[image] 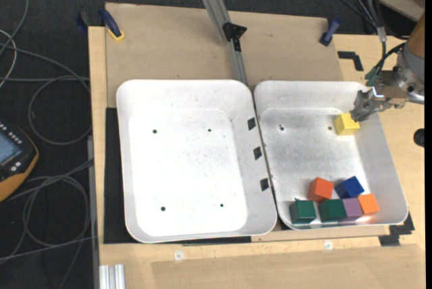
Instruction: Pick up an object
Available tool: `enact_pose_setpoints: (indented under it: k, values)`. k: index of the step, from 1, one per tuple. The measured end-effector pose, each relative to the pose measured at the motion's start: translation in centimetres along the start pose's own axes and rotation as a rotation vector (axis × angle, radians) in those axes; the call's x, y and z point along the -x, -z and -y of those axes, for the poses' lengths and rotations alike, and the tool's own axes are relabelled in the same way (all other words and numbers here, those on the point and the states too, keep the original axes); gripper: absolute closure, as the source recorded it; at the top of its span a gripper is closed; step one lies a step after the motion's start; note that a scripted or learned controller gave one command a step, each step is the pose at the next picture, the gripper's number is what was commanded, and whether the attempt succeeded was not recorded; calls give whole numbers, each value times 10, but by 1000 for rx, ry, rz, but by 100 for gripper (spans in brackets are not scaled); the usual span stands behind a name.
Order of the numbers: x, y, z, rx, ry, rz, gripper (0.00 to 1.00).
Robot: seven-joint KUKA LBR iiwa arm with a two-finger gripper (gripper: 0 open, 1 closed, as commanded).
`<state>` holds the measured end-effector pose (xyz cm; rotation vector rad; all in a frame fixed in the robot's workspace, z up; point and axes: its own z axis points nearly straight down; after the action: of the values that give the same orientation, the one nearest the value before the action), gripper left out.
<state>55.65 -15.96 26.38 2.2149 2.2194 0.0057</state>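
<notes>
One arm enters at right of frame, claw [362, 107] lowered just beside the yellow block [346, 124]; finger state cannot be told.

We see our gripper [364, 105] over the right bin [297, 146], just beside a yellow block [346, 124] near its far right corner. Orange [321, 188], blue [350, 186], purple [352, 208] and green [303, 211] blocks cluster at the near edge. The left bin [135, 146] sits alongside.
</notes>
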Motion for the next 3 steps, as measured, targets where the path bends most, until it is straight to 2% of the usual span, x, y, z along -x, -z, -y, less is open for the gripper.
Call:
enact_pose_setpoints:
  k: [1, 2, 3]
  values:
    - [-49, -13, -13, -8, 4, -4, 100]
    - [-97, -5, -35, -3, 5, -3, 100]
    - [-148, -18, -62, -5, 5, -3, 100]
